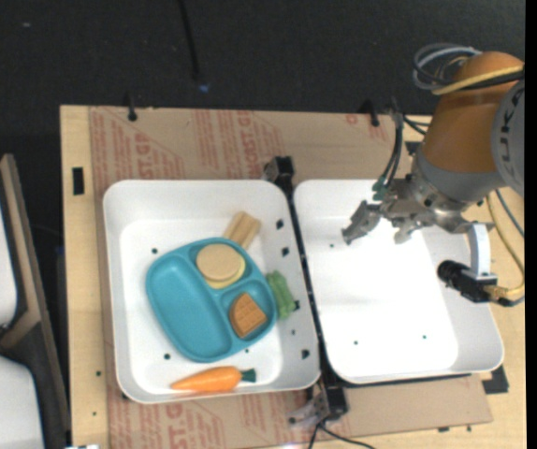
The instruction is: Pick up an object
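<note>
Grey fingers of the tool (378, 223) are seen spread apart, nothing between them, over the right bin (390, 344). At lower left, a carrot (210, 379) lies horizontally in the left bin (123, 279), tip pointing left.

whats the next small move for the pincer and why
Probably swing left toward the left bin. The pincer hangs over the right bin, while the tray, carrot and other items all lie in the left one.
</note>
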You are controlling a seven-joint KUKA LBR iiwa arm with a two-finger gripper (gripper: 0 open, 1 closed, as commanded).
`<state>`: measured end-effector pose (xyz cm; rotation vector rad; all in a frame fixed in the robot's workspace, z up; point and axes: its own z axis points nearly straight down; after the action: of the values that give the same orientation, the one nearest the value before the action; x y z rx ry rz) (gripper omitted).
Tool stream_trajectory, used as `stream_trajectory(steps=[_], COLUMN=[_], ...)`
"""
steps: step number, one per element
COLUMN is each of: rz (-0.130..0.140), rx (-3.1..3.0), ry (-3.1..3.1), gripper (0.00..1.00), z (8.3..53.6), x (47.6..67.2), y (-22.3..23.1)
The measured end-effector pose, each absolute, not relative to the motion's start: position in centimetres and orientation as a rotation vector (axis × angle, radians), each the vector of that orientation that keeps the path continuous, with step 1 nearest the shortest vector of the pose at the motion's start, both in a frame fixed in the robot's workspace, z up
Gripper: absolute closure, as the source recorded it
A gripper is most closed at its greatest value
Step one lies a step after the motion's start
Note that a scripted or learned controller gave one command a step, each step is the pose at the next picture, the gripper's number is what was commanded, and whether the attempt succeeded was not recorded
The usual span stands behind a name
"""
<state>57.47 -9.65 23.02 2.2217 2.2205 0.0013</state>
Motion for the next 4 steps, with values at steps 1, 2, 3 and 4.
stream_trajectory(steps=[1,2,3,4], rz=[-0.005,-0.004,0.006,0.005], rx=[2.225,2.223,2.220,2.218], ry=[2.223,2.223,2.217,2.222], gripper=[0.00,0.00,0.00,0.00], z=[17.0,10.6,17.1,20.2], x=[58.1,59.7,58.1,58.1], y=[-10.0,-9.5,-9.6,-6.5])
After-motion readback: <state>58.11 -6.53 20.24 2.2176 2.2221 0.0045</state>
